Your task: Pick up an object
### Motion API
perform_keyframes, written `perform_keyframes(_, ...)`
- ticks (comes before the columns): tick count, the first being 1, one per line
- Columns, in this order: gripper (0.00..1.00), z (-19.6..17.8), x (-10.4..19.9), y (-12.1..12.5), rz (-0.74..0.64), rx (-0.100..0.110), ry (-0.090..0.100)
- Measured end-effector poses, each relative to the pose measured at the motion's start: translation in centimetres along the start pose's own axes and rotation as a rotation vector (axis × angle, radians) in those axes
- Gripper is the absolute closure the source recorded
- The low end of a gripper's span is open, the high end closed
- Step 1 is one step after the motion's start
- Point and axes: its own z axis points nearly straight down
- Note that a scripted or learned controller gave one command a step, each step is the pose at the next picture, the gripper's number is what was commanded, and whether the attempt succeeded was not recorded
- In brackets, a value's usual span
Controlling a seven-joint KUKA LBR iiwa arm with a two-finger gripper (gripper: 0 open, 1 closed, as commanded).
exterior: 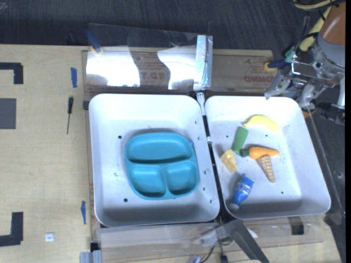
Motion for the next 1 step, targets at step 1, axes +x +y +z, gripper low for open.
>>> perform_keyframes(1,0.00,15.33,3.36,0.21,0.065,0.015,-0.002)
